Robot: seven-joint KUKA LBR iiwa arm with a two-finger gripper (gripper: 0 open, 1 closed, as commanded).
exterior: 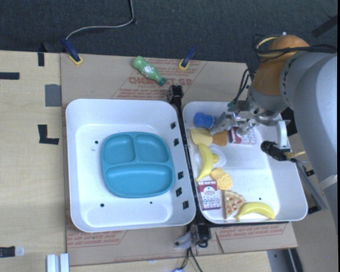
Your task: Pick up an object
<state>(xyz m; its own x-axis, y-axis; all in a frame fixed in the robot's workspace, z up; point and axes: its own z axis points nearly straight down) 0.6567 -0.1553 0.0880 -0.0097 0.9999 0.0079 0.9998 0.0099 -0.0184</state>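
- I see the arm (306, 89) reaching in from the right and bending down over the far part of the right bin (283, 208), so the tool (233, 123) sits low among the toys there (a sensible place to try, since that is where the things crowd).
- The toys are heaped along the right bin's left wall: a blue piece (203, 119) at the far end, a yellow block (199, 137) next to it, a banana (206, 160) running nearward, then a cracker-like piece (222, 179), a red box (208, 196), a pizza slice (232, 202) and a second banana (255, 211) at the near edge.
- An orange-brown piece (220, 137) lies just under the tool's tip, touching or nearly touching it; I judge this the likeliest target, though nothing marks it out.
- The tool's state I cannot tell: its metal parts blur together with a red-and-white packet (242, 135) lying just beside it, and I see nothing clearly clamped in it, so I would not call anything held.
- The left bin (79, 123) carries a blue tray (137, 164) lying flat in its middle, well apart from the tool; I judge it an unlikely pick from this pose.
- A green bottle (147, 70) lies on its side on the tabletop (22, 152) beyond the bins, outside both and out of the way.
- My reading: the pick is at the approach or closing stage, nothing lifted yet; the tight crowding near the tip could make the tool nudge the yellow block or the packet instead.
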